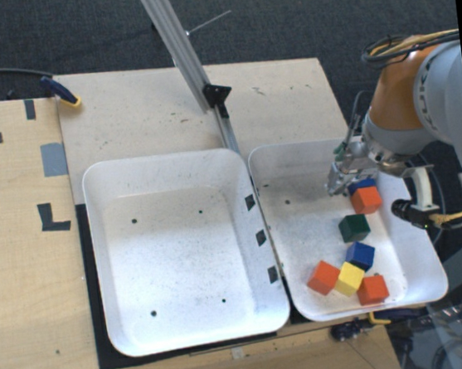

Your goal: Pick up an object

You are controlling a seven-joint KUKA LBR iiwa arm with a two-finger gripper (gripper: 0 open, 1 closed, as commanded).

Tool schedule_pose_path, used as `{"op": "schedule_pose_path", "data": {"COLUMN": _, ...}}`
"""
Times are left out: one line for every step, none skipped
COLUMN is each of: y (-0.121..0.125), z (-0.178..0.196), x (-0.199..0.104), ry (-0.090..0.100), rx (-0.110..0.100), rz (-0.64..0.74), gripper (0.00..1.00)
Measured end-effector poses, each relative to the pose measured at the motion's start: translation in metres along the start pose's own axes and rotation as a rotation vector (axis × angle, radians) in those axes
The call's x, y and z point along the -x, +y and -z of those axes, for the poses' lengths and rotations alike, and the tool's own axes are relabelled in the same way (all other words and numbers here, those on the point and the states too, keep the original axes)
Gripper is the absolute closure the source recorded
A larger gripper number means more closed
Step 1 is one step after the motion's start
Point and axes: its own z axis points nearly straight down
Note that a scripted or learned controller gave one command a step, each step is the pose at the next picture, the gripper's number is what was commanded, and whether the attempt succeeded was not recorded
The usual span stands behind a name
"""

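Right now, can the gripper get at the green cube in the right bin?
Probably yes. The gripper sits low over the right bin, up-view of the green cube. An orange cube lies close beside the gripper, but the green cube's top looks uncovered and it stands apart from the blue cube below.

You see the gripper (340, 176) low over the right bin (301, 212), with an orange block (367, 199) just beside it toward the arm. Below it lie a green block (354, 227) and a blue block (360, 254), then a yellow block (350, 277) between two more orange ones.
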Motion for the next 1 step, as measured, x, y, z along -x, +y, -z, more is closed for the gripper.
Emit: {"op": "schedule_pose_path", "data": {"y": 0.0059, "z": 0.0586, "x": 0.0068, "ry": -0.002, "rx": 0.006, "rz": -0.002, "gripper": 1.0}}
